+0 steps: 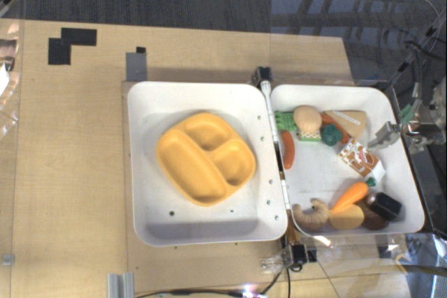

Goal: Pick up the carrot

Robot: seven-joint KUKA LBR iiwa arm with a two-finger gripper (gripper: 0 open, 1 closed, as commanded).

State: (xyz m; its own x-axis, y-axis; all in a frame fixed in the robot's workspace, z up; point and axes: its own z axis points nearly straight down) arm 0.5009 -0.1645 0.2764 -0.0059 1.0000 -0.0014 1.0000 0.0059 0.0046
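The carrot [349,195], orange with a small green top, lies at a slant in the front right part of the right bin [314,174]. It rests against a pale yellow potato-shaped piece [347,218] and sits close to a black object [385,206]. My gripper [399,129] is at the right rim of that bin, partly cut off by the view's edge, behind and to the right of the carrot and apart from it. Nothing shows in its grasp.
The right bin also holds a red sausage [287,149], a green piece [283,122], a beige ball [307,119], a bread wedge [350,122], a printed packet [360,158] and a tan knobbly piece [312,214]. A yellow divided plate [205,158] lies in the left bin [150,220].
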